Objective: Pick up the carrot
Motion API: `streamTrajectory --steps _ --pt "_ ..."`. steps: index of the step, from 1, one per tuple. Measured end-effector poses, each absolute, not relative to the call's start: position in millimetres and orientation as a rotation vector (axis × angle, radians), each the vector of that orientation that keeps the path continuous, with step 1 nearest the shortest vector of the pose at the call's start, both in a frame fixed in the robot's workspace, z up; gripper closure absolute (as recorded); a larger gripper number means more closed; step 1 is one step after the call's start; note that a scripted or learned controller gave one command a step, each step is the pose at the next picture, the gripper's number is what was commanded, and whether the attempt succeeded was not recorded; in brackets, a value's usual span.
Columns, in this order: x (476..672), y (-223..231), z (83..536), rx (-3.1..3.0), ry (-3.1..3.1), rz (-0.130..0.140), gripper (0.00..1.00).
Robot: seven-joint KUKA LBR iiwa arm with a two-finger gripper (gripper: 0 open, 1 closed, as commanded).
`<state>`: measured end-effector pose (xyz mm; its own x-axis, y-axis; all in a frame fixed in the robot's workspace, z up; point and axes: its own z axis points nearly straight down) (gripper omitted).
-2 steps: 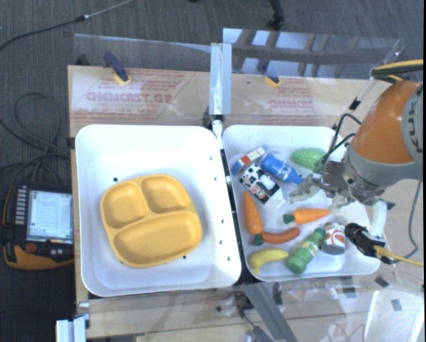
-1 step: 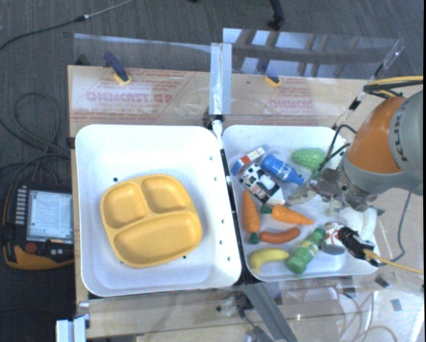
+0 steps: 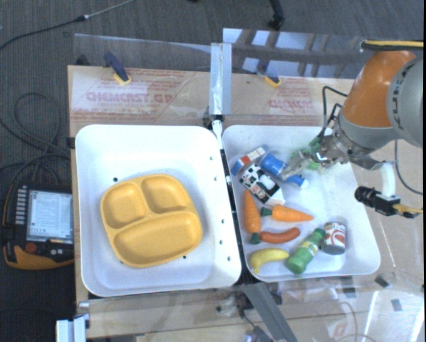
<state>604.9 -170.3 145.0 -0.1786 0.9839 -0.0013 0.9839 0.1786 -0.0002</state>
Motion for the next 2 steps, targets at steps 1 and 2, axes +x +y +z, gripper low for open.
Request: streamTrajectory --steps 1,2 --pt "540.5 -137.0 180.4 1.536 2.741 0.001 0.00" --pt "570.7 -171.7 114.4 0.961 2.970 0.008 0.00"
